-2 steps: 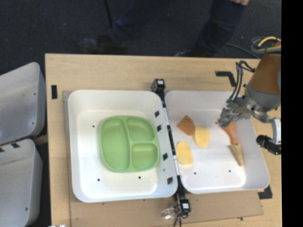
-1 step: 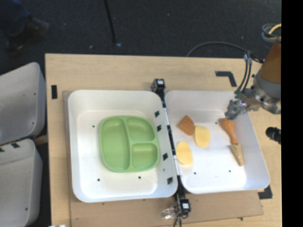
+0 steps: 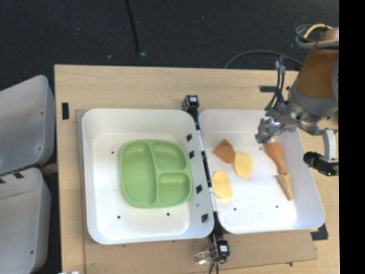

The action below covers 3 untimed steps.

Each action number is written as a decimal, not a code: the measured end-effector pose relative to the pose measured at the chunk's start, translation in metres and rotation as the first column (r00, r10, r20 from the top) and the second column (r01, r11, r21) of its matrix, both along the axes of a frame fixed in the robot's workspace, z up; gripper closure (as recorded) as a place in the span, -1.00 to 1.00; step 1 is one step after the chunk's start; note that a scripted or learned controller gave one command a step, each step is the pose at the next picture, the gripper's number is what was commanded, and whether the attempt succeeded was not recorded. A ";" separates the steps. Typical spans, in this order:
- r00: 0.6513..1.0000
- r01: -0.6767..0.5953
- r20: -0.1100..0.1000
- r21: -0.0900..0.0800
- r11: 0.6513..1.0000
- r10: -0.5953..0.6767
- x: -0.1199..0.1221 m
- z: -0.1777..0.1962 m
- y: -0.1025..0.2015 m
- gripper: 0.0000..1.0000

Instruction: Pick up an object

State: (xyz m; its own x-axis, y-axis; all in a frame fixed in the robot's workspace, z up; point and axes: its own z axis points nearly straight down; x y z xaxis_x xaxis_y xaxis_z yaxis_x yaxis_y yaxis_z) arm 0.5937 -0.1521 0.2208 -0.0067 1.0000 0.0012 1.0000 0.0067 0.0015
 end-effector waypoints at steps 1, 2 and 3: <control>1.000 0.000 -0.002 0.000 1.000 0.000 -0.017 0.007 0.057 1.00; 1.000 0.000 0.001 0.000 1.000 0.000 -0.018 0.019 0.106 1.00; 1.000 -0.001 -0.002 0.001 1.000 0.001 -0.035 0.027 0.160 1.00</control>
